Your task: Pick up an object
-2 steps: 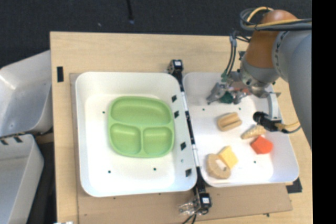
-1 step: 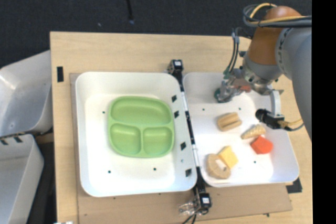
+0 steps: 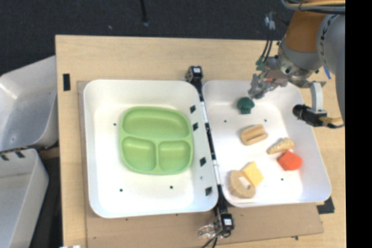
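Bench [image 3: 70,61]: flat tan wood-coloured surface, rectangular, spanning the centre of the frame.
Left bin [image 3: 99,183]: shallow, smooth white tray with rounded corners, centre-left.
Right bin [image 3: 308,174]: matching white tray, centre-right, touching the left bin along a black-clipped seam.
Arm [image 3: 305,26]: grey casing with a glossy orange band, upper right.
Plate [image 3: 156,140]: matte light-green divided plate, three compartments, centre of the left bin.
Gripper [image 3: 260,89]: grey metal, at the upper part of the right bin, just above and beside the green object; jaw state cannot be told.
Round block [image 3: 240,183]: tan disc, lower part of the right bin.
Log block [image 3: 253,134]: tan ribbed cylinder, middle of the right bin.
Yellow block [image 3: 253,173]: flat square, touching the disc.
Red block [image 3: 290,161]: orange-red, angular, right of centre.
Tan wedge [image 3: 279,146]: just above the red block.
Green object [image 3: 246,104]: small, dark, rounded, lying on the bin floor.
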Tool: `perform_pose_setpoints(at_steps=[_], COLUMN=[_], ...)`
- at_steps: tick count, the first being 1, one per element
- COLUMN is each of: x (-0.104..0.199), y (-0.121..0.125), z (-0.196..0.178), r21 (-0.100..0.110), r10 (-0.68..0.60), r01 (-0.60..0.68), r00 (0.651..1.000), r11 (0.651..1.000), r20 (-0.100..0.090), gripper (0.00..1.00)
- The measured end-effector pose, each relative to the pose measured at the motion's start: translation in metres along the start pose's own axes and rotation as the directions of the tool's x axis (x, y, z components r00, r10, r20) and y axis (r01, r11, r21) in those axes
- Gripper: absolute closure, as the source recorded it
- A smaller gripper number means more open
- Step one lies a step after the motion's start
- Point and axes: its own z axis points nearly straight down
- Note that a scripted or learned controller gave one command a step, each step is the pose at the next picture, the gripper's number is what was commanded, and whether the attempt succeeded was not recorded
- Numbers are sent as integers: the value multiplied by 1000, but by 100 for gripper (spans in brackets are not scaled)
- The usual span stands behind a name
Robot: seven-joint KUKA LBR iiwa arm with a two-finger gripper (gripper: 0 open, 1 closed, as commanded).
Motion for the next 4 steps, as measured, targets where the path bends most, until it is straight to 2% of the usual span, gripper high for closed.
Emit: perform_pose_setpoints(at_steps=[1,4], x=[-2,128], y=[1,-53], z=[-21,-34], r21=[4,8], r10=[0,-4], r01=[0,4], r00=[1000,1000], r11=[1000,1000], r20=[-1,-2], gripper=[100,100])
